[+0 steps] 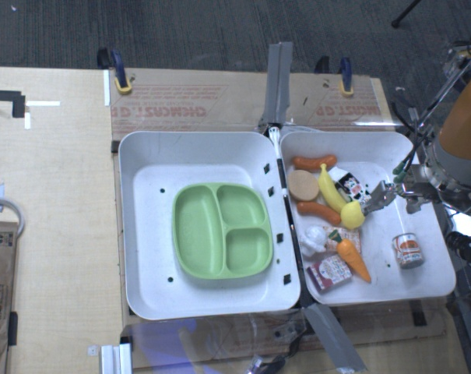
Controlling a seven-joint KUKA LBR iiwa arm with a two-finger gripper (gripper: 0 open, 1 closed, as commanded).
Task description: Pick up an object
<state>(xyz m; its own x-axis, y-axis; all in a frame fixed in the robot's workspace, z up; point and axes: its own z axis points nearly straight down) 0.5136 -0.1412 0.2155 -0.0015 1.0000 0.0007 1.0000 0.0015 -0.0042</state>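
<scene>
We are hovering our gripper [377, 199] in the right bin [430, 283], just right of the lemon [352, 215] and banana [329, 187]. Its jaws are standing released, grasping nothing, so the pick is still waiting.

1. The two bins, left [138, 209] and right [430, 283], look like smooth white plastic with a soft sheen.
2. The green tray [222, 230] inside the left bin is matt, smooth plastic.
3. The banana [330, 187], the carrot [353, 261] and the sausage [314, 162] in the right bin look like glossy moulded plastic.
4. The small can [408, 251] near the carrot has shiny metal ends and a paper-like label.
5. The bench [48, 209] left of the bins is pale, matt wood.
6. The sheet [219, 100] behind the bins looks like dull brown cardboard with red print.
7. The gripper [381, 197] above the right bin is bare grey metal.
</scene>
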